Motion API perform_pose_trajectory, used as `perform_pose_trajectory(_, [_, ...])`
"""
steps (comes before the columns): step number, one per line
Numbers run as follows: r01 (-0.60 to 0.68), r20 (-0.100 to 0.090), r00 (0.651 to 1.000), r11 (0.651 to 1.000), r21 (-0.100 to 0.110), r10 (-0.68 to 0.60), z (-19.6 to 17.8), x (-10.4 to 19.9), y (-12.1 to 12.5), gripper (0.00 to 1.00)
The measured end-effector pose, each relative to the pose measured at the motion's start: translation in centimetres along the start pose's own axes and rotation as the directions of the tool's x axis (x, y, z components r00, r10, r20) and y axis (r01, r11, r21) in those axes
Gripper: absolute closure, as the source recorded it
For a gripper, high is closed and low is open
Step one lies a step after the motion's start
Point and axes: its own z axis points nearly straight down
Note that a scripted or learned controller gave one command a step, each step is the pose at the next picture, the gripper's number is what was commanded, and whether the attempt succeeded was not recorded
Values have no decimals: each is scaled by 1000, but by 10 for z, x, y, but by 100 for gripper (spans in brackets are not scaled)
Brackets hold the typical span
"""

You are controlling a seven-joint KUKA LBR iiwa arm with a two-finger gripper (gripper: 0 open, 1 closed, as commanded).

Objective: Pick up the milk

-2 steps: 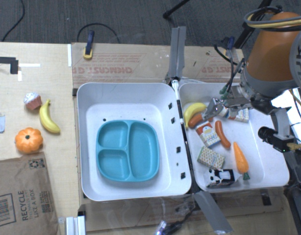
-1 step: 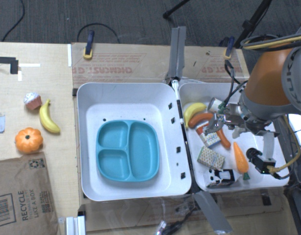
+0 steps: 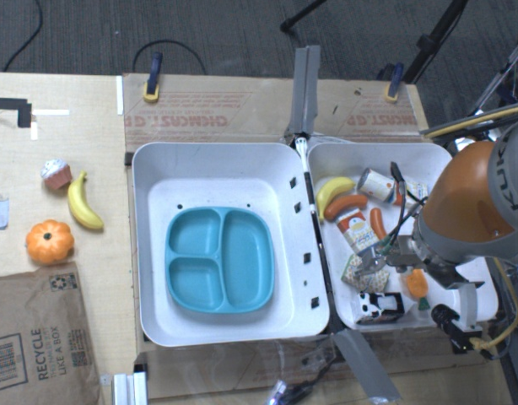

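- The grey KUKA arm with its orange band (image 3: pixel 468 194) reaches in from the right over the right-hand shallow white bin (image 3: pixel 493 287), its two-finger gripper (image 3: pixel 375 266) low among the clutter there.
- How far the gripper stands open, and whether it has hold of anything, cannot be told from this angle; the tips are lost against the packaging beneath.
- The milk, a small black-and-white cow-patterned carton (image 3: pixel 380 305), lies on its side near the front wall of the right bin, just below the gripper.
- Beside the gripper sit a white-and-orange labelled bottle (image 3: pixel 357 229), a crumpled patterned packet (image 3: pixel 357 270) and an orange toy carrot (image 3: pixel 417 283).
- Toward the back of that bin lie a yellow toy banana (image 3: pixel 331 191), a red sausage (image 3: pixel 347 205) and a white can (image 3: pixel 376 184) on its side.
- The left-hand white bin (image 3: pixel 158 251) holds a turquoise three-compartment plastic plate (image 3: pixel 220 260).
- Well apart, on the wooden bench (image 3: pixel 73 116) at left, rest a second yellow banana (image 3: pixel 83 202), a small orange pumpkin (image 3: pixel 50 241) and a frosted cupcake (image 3: pixel 56 174).
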Motion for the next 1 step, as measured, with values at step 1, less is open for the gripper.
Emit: perform_pose_trajectory(1, [119,5,993,993,-9,-119,3,8,1,0])
